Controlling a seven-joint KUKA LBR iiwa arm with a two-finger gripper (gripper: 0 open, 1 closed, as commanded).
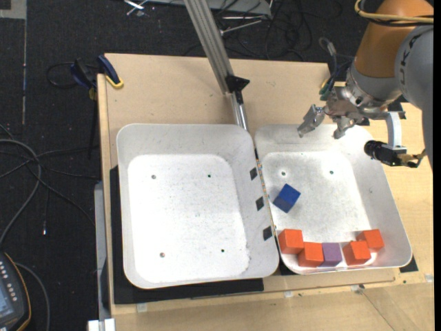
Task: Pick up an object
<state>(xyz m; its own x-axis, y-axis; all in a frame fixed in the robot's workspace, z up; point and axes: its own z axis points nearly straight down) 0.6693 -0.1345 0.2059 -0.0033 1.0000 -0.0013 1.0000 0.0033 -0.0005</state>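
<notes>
Hovering over the right bin's far edge, hand spread and holding nothing; blue cube sits below-left of it, pick not started yet.

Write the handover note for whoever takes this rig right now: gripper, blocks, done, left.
Gripper: open, holding nothing, above the far edge of the right bin.
Blocks, all in the right bin: blue block alone near the middle left; four orange blocks and a purple block in a row along the near wall.
Left bin: beside it, no blocks.
Done: no pick yet.
Left: descend on one block, likely the isolated blue one, grasp and lift.
</notes>
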